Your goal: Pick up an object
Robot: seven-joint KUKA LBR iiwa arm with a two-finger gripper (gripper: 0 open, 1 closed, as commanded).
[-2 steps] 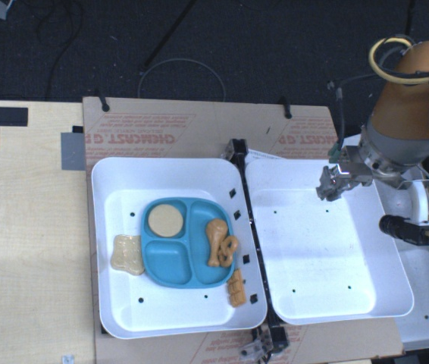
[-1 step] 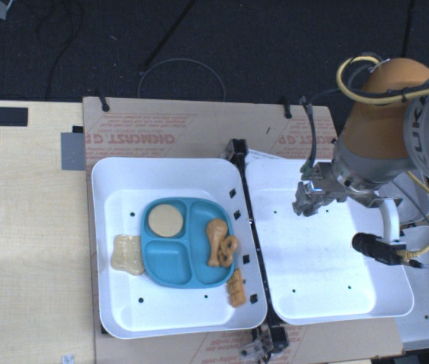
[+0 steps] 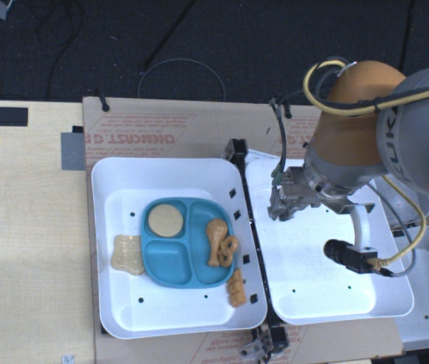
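Observation:
My gripper [image 3: 282, 209] hangs over the left part of the right bin [image 3: 328, 302], near the divider between the bins. In the left bin [image 3: 123, 180] lies a blue sectioned plate [image 3: 176, 268]. A round tan cookie [image 3: 165, 220] sits in its top-left section. A tan drumstick-shaped piece [image 3: 217, 237] and a pretzel [image 3: 228, 250] lie in its right section. A pale bread slice [image 3: 128, 254] rests left of the plate. A small brown piece [image 3: 236, 288] lies just below the plate's right corner.
A black cylindrical part of the arm [image 3: 349, 256] sticks out over the right bin. Cables loop around the orange wrist [image 3: 358, 120]. A black clamp [image 3: 237, 152] sits at the top of the divider. Cardboard [image 3: 169, 127] lies under both bins.

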